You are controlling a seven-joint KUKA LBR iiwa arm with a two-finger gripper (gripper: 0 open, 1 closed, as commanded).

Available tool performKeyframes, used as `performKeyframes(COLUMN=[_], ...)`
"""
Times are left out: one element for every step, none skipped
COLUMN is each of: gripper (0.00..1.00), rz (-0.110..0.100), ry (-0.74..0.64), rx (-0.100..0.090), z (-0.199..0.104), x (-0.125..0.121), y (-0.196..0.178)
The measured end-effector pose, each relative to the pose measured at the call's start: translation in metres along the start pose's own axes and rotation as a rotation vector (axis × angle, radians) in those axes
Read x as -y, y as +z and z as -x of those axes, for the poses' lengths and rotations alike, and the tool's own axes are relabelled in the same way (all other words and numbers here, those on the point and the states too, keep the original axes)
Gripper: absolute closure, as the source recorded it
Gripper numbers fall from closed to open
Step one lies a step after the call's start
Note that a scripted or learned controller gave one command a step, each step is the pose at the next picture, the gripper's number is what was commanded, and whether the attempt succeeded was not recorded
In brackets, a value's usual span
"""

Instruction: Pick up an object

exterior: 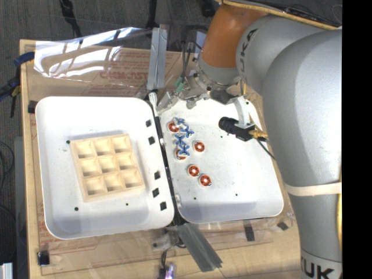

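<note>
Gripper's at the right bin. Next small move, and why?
Probably ease the gripper a little toward the bin's near side, to come above the orange rings and blue pieces. It sits at the far edge of the right bin, just beyond that cluster rather than over it.

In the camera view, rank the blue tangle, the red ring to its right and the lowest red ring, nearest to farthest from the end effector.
1. Blue tangle, just below the end effector.
2. Red ring to its right, mid-bin.
3. Lowest red ring, toward the right bin's front.
</note>
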State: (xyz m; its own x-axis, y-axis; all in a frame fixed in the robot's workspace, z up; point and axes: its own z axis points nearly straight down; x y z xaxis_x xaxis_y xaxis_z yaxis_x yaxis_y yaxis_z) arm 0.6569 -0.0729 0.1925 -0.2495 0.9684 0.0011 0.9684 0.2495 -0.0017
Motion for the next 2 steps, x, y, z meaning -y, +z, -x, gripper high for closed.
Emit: performKeyframes(gripper=[0.0,0.0], rz=[-0.002,0.0], ry=[-0.072,-0.115], rx=[0.0,0.0], z=[0.069,0.051], x=[0.042,0.053], y=[0.064,0.1])
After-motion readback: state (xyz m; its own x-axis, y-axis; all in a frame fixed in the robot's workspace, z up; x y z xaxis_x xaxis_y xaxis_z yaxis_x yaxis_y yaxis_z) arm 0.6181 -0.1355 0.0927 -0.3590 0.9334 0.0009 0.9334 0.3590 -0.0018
